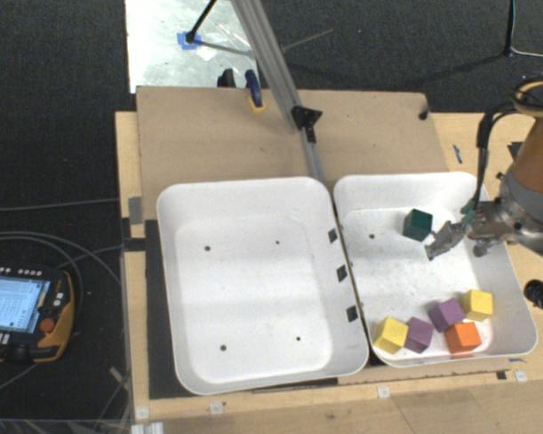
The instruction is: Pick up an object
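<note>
Item: right bin point(500, 275), holding every loose object we count on the bench. Contents, upper part: one dark green cube point(417, 223), alone and well apart from the rest. Contents, lower edge: a cluster of five cubes, namely yellow cube point(391, 334), purple cube point(419, 332), second purple cube point(447, 312), orange cube point(463, 337) and second yellow cube point(478, 302), packed close and some touching.

Item: left bin point(247, 284), white, with four small dark holes in its floor.

Item: gripper point(443, 239), entering from the right on the grey arm, poised just beside the dark green cube, on its lower right. We see nothing between its fingers. Whether the jaws stand released or clenched we cannot tell; the metal tip is too small and blurred at this angle.

Step in hand, by our judgement: approach. No object is grasped or lifted, so the pick is not yet made.

Next move, by our judgement: the green cube is the nearest and least crowded candidate. We need the gripper centred over it, jaws parted wider than the cube, then lowered to straddle it before closing. The cluster below would demand finer placement, since neighbours crowd each cube's sides.
</note>
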